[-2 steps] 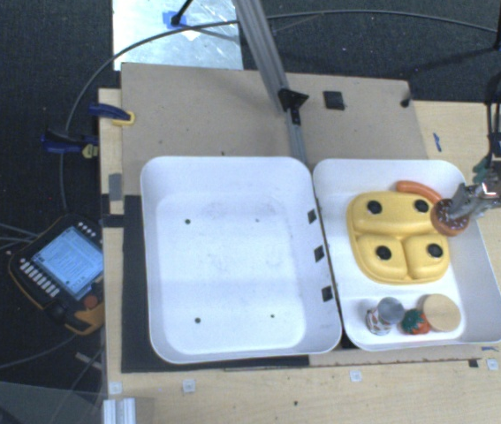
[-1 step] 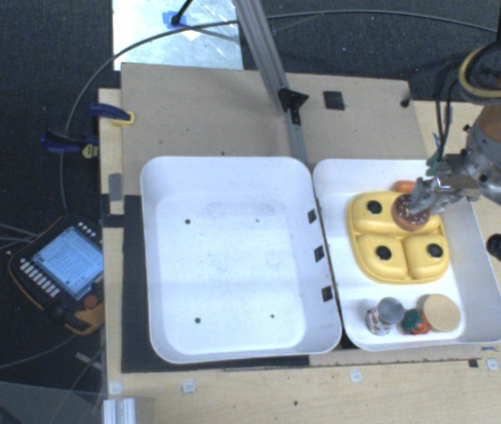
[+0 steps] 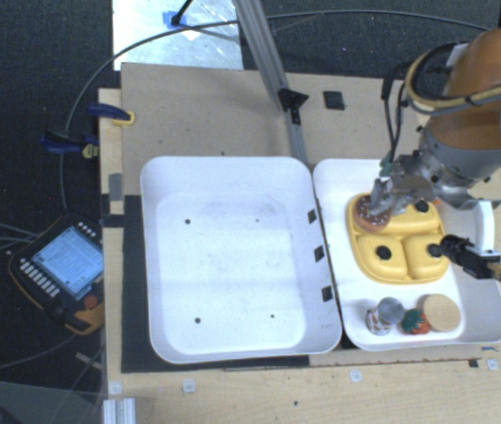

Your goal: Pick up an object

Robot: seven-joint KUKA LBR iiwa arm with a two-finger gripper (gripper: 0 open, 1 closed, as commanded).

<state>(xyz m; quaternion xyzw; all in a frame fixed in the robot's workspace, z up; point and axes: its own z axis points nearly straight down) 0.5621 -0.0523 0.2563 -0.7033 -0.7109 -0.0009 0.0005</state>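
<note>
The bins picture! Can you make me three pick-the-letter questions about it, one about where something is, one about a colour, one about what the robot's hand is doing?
1. Where is the big yellow tray?
A. left bin
B. right bin
C. bare bench

2. What colour is the round disc near the right bin's front edge?
A. tan
B. blue
C. black

3. Where is the gripper?
A. over the left bin
B. outside both bins
C. low over the yellow tray's back left corner

Answers: 1 B, it lies inside the right bin. 2 A, it looks tan. 3 C, it sits right over that corner.
</note>
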